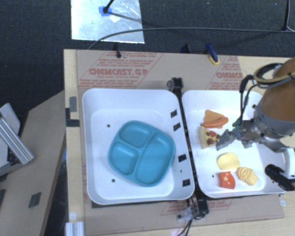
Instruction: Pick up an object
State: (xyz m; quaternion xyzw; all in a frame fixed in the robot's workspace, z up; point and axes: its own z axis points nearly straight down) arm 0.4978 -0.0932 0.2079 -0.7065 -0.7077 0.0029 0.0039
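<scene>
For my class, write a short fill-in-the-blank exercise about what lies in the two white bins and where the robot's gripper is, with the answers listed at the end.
1. The blue divided plate lies in the ______ bin of the camera view.
2. The pizza slice lies in the ______ bin, just below the orange wedge.
3. The small item with a star is ______ in colour.
4. The gripper is right beside the ______ slice.

Missing words: left; right; red; pizza

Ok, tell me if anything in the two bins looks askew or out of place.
The blue divided plate sits turned at a slant in the left bin, not square to its walls. Nothing looks spilled or damaged. The toy foods in the right bin lie loosely scattered.
</scene>
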